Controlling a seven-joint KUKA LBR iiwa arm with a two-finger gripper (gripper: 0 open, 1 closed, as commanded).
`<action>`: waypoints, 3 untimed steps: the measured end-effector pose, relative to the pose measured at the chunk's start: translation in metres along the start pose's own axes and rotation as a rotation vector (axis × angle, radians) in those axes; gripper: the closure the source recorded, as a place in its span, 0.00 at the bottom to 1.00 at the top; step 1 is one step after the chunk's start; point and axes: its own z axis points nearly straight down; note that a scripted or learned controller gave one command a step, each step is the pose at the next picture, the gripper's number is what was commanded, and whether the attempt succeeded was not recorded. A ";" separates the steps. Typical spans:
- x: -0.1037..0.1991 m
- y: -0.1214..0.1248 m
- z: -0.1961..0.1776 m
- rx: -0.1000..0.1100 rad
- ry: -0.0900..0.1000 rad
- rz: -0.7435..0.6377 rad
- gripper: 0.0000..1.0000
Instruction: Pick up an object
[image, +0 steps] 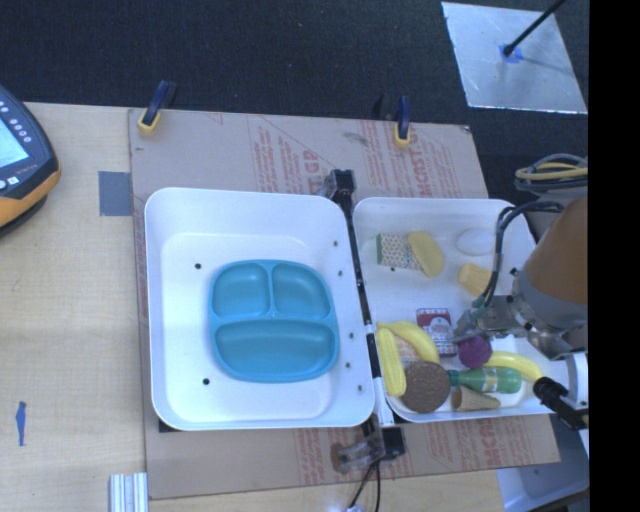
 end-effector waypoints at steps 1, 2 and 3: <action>0.071 0.001 -0.090 0.008 0.006 -0.006 1.00; 0.067 -0.001 -0.085 0.017 0.004 0.001 0.00; 0.066 0.034 0.016 0.011 -0.003 -0.001 0.00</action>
